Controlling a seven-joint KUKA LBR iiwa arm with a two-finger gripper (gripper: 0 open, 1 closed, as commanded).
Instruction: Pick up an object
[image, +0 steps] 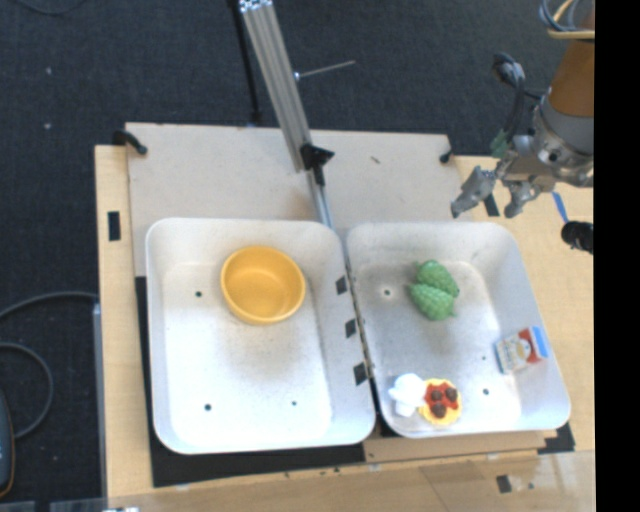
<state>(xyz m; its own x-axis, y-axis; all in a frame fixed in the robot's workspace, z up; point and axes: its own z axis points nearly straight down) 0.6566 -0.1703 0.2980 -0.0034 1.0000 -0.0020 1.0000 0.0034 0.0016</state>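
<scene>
Grey two-finger gripper (492, 197) hangs at upper right, fingers spread and bare, above the right white bin (520, 268) holding a green knobbly plastic toy (434, 289)

1 camera is sitting high above the worktop (120, 300), looking down at a slant. It is seeing all of the 2 white bins (170, 330) side by side, from fairly far back.

- The two white bins (250, 420) look like smooth, matt plastic, lightly speckled.
- The yellow bowl (263, 284) looks like smooth plastic.
- The bench (210, 165) shows pale, matt wood.
</scene>
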